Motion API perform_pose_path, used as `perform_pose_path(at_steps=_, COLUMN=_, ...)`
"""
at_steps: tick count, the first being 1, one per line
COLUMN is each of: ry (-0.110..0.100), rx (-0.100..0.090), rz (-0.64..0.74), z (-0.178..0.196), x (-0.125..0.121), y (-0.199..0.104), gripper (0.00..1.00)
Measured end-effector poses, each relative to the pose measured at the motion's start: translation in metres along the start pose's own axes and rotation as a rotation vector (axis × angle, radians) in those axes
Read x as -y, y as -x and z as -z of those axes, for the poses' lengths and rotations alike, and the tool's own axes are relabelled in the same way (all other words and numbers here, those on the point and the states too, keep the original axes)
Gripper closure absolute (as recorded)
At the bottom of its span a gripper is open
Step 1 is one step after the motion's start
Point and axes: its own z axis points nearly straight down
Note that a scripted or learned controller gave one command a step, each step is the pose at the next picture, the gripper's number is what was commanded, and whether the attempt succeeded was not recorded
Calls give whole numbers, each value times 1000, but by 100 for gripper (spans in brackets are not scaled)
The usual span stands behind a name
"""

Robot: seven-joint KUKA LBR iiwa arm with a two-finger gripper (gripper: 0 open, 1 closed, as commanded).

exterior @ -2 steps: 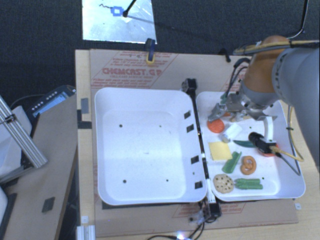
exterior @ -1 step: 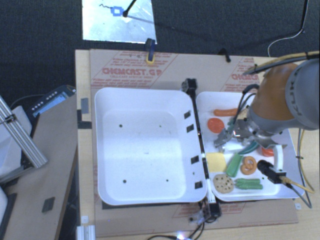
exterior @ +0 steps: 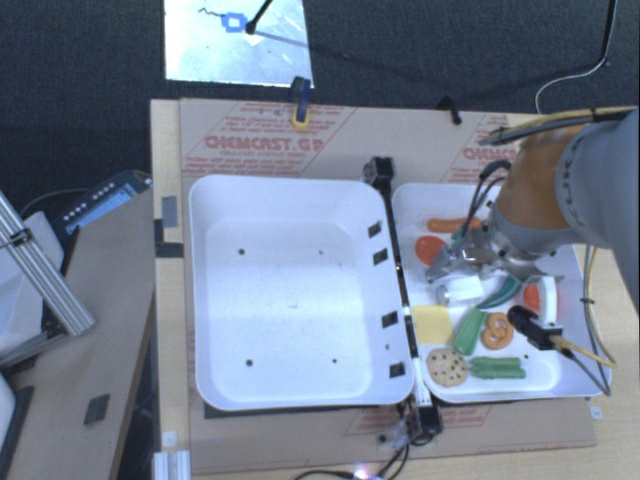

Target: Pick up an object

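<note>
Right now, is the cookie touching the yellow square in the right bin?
Apart. The camera view shows a strip of white bin floor between the cookie and the yellow square above it.

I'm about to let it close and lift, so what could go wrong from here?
1. The gripper sits over tightly packed items: the white block, red piece and teal piece lie close together, so it may catch two or none.
2. It is near the divider; a lift could clip it.

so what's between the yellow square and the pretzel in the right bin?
A green pod-shaped toy, lying at a slant, sits between the yellow square and the pretzel, seen in the camera view.
</note>
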Motion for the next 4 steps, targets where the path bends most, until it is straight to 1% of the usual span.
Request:
perform_pose_path(at_steps=1, ry=1, rx=-1, rz=0, z=12, x=0, y=-1, gripper=100)
perform_pose_path(at_steps=2, ry=-7, rx=-2, rz=-5, z=1, x=86, y=10, gripper=100)
perform_pose_path(at_steps=3, ry=13, rx=-3, rz=13, z=108, x=28, y=-72, gripper=100)
perform_pose_path(at_steps=4, ry=11, rx=-6, rz=13, z=210, x=43, y=-160, gripper=100)
